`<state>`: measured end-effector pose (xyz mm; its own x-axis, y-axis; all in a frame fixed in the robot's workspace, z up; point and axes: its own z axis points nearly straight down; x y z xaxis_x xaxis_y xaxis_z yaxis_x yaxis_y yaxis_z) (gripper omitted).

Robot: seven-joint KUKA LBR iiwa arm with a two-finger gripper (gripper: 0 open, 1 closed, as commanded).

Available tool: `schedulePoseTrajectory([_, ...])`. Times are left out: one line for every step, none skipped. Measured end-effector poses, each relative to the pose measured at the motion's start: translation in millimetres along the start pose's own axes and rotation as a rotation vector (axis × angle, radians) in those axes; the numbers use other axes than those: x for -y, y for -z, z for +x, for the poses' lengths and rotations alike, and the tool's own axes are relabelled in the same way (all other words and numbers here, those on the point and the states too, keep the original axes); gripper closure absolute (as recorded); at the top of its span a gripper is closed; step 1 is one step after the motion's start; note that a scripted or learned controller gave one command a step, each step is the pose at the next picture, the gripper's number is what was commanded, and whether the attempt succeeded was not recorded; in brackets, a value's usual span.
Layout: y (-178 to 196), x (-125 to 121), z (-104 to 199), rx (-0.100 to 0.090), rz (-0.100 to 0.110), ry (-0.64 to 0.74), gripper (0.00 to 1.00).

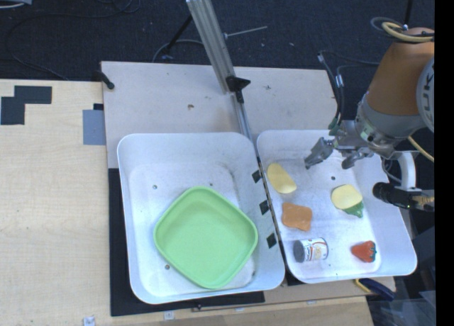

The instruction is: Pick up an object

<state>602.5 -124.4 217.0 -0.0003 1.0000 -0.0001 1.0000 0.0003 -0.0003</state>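
Down at the near edge of the right bin point(397, 264) a small can point(311, 250) lies on its side, dark end turned left, and well off to its right sits a red strawberry-like piece point(364, 251), close to the bin's near right corner. A step further in, an orange chunk point(297, 216) rests just above the can, near the divide between the bins. To its right there's a yellow slice with a green edge point(347, 198), well apart from the others. Further back again, a pale yellow lump point(281, 178) sits close to the bin's left wall. Over in the left bin point(135, 176) a light green square plate point(206, 237) fills the near half, tilted a little against the floor. Now the arm, reaching in from the right: the gripper point(333, 156) hangs over the far part of the right bin, fingers spread apart with nothing between them, clear of every piece. Behind the bins, a slanted metal rail point(215, 41) runs up across the bench.
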Motion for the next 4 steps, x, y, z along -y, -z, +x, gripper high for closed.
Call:
schedulePoseTrajectory([-49, -8, 2, -0.001, 0.004, 0.0, 0.0])
schedulePoseTrajectory([-111, -5, -3, -0.001, 0.006, 0.0, 0.0])
schedulePoseTrajectory([-125, -6, -3, 0.0, -0.002, 0.0, 0.0])
schedulePoseTrajectory([-114, -6, -3, 0.0, -0.003, -0.001, 1.0])
